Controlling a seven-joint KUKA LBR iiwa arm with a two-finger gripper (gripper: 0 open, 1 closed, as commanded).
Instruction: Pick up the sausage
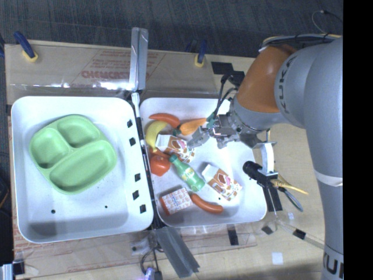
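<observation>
Two sausage-like pieces lie in the right bin (245, 212). One red-orange sausage (207, 204) rests near the front wall, beside a small carton. The other red-orange one (165, 119) curves along the back left, above a banana. My gripper (208, 132) hangs low over the bin's back middle, right at the end of an orange carrot (192, 126). It is well apart from the front sausage and a short way right of the back one. Nothing shows as held.
Also in the right bin are a banana (152, 135), a tomato (159, 164), a green bottle (187, 174) and three small cartons (182, 148) (224, 183) (176, 200). The left bin (23, 214) holds a green divided plate (73, 153).
</observation>
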